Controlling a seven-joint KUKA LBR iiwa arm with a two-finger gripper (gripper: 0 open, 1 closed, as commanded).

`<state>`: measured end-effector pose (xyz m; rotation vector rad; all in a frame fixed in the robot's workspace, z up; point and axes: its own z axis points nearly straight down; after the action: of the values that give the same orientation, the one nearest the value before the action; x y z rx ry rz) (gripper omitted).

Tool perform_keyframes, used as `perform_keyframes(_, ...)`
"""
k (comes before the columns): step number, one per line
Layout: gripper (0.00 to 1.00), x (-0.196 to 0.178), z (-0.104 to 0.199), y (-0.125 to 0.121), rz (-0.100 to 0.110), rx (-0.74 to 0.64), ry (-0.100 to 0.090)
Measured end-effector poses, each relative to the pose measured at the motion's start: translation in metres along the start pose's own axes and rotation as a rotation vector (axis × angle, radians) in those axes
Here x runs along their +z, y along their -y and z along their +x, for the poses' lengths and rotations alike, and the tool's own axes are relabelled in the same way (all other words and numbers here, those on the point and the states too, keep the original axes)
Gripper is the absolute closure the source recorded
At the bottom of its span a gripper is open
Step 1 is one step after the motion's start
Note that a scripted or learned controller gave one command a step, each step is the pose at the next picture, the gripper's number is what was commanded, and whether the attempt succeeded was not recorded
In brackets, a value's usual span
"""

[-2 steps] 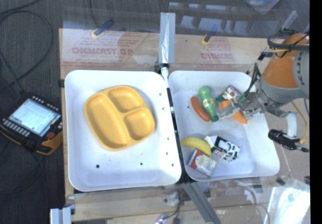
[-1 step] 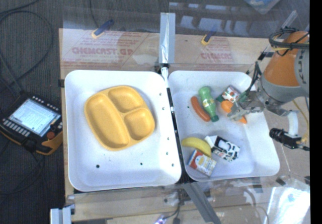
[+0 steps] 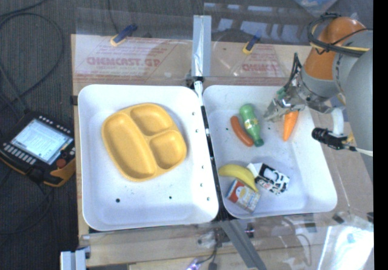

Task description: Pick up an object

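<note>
My gripper [image 3: 274,111] hangs over the upper part of the right bin [image 3: 315,196] and stands open, with nothing between its fingers. An orange carrot [image 3: 290,125] lies just to its right, close to the fingers. To its left, a green bottle [image 3: 250,123] lies against a red sausage [image 3: 241,131]. Lower in the same bin are a yellow banana [image 3: 237,172], a small red and white carton [image 3: 244,195] and a black and white packet [image 3: 273,179]. A yellow divided plate [image 3: 144,140] lies in the left bin [image 3: 97,202].
The grey arm with its orange band [image 3: 330,50] comes in from the right over the right bin's far corner. A raised divider [image 3: 207,141] separates the two bins. A teach pendant [image 3: 39,144] lies on the floor at the left.
</note>
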<state>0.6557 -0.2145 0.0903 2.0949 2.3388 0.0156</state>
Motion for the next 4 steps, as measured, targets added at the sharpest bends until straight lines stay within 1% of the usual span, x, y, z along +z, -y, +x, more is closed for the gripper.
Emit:
perform_keyframes(1, 0.00, 0.001, 0.018, -0.005, 0.005, -0.015, -0.025)
perform_keyframes(2, 0.00, 0.000, 0.022, 0.014, -0.003, -0.183, 0.005)
perform_keyframes(3, 0.00, 0.000, 0.119, 0.018, -0.002, -0.324, 0.010)
perform_keyframes(4, 0.00, 0.000, 0.101, 0.019, -0.004, -0.317, 0.008)
